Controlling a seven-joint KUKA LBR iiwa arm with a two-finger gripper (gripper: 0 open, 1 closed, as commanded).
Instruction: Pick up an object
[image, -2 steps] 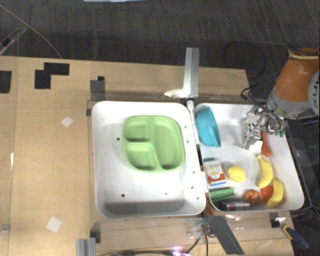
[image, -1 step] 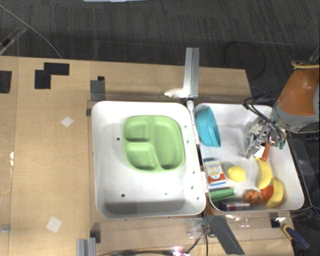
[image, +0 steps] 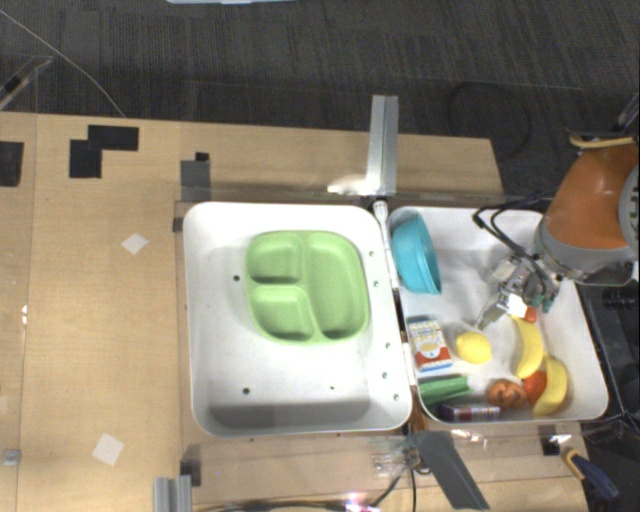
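The right bin (image: 590, 395) holds several items. A blue bowl (image: 414, 254) leans against its left wall, and a small juice carton (image: 427, 343) lies below that. A yellow lemon (image: 474, 348) sits near the middle, with two bananas (image: 530, 346) to its right and a red fruit (image: 506, 391) near the front. A green tube (image: 443, 387) and a dark marker (image: 468, 411) lie along the front wall. My gripper (image: 503, 298) hangs over the bin's middle, just above and to the right of the lemon and beside the upper banana's tip. Nothing shows in its grasp.
The left bin (image: 215, 400) bears a green divided tray (image: 305, 285). A metal post (image: 384, 145) stands behind the wall between the bins. My grey arm with its orange band (image: 595, 200) reaches in over the right bin's far right corner.
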